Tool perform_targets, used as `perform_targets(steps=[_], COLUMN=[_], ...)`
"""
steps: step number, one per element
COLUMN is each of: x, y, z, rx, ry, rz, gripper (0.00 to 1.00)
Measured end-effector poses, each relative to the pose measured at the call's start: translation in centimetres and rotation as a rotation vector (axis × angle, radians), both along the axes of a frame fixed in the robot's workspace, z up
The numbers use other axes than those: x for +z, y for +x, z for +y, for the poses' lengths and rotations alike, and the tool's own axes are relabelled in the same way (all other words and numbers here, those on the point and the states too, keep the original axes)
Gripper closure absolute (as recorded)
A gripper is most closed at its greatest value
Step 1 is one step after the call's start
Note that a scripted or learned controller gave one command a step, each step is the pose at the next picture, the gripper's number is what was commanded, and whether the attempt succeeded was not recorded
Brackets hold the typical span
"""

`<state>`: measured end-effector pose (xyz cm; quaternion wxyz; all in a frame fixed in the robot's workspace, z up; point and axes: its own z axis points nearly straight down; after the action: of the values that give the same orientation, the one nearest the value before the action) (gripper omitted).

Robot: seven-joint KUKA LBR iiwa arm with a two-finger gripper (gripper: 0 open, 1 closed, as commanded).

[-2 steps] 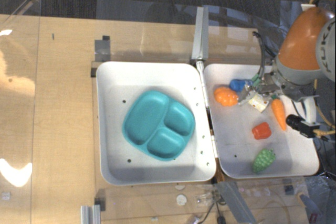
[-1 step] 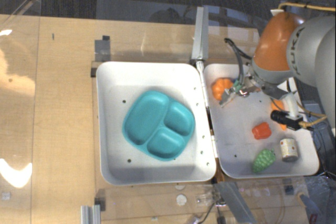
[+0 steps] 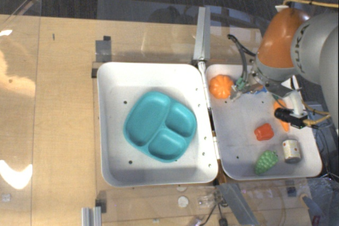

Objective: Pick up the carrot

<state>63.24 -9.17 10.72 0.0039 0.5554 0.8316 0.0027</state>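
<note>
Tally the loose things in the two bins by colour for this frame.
Teal: 1, the divided tray in the left bin
Orange: 2, the pumpkin and the carrot
Red: 1, the red block
Green: 1, the knobbly green piece
Whitish: 1, the small can
Total: 6

The carrot (image 3: 280,116) is a small orange piece lying in the right-hand bin (image 3: 233,164), close to that bin's right wall and roughly midway along it. Little of it shows: a short orange stretch, slanting down and to the right, with a black part of the arm's tooling lying across its lower end. It rests on the white floor, up and to the right of the red block (image 3: 264,132), apart from it
</note>
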Motion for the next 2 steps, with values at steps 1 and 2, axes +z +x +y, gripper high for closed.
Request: perform_targets(steps=[1,2], x=[13.28,13.24], y=[-2.67,-2.69], z=[3.07,3.07], rx=[-0.234,-0.234], ry=[0.002,0.002], rz=[0.000,0.001], gripper=[1.00,0.00])
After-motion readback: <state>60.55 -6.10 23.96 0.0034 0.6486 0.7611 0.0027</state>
